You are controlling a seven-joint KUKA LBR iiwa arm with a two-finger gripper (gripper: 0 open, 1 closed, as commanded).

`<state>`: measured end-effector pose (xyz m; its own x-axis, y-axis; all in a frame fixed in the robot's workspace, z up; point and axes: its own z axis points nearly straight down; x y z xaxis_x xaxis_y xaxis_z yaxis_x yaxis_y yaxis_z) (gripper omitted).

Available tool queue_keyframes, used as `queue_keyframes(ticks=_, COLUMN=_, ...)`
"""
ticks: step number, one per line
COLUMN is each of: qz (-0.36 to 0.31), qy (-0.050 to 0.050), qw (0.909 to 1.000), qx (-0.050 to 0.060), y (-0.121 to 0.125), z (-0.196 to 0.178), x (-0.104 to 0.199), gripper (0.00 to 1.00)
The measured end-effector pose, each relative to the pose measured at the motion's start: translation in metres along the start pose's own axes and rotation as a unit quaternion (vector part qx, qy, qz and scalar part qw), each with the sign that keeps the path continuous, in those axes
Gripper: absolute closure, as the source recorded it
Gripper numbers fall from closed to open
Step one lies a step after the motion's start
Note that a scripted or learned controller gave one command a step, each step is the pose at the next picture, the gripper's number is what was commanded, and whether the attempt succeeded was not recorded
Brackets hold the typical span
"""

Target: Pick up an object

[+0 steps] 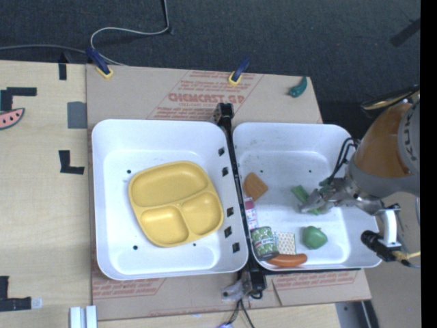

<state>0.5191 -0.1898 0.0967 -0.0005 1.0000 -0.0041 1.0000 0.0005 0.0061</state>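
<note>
The tool [315, 203] hung low in the right bin [287, 134], its tip over a small dark green piece [300, 194] lying on the bin floor. Whether it was released or clenched could not be told; the tip was a grey blur against the white plastic, and nothing could be seen caught in it.

The green piece was the likeliest target. It looked like a light, stiff toy item, flat and narrow, so it would probably want a pinch across its short width; being smooth plastic on a smooth floor, it might well skid rather than lift.

Just near of it sat a rounded green object [314, 237], also seemingly light, but bulging and liable to squirt out of a pinch. To the left lay an orange-brown wedge [255, 185], and along the near edge a patterned green can [262, 238], a small pale packet [286, 241] and a red sausage-like piece [287, 259], all close together.

The left bin [109, 183] held a yellow divided tray [176, 203].

The arm [386, 149] covered the right bin's right wall, and the exact shape of the green piece under the tool was hard to make out.
</note>
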Motion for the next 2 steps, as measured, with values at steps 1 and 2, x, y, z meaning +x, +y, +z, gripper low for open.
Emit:
queue_keyframes(ticks=1, qz=-0.001, qy=0.002, qw=1.0000, qx=0.002, y=0.016, z=-0.116, x=0.056, gripper=1.00)
queue_keyframes(ticks=2, qz=-0.001, qy=0.002, qw=1.0000, qx=0.003, y=0.015, z=-0.134, x=0.110, gripper=1.00)
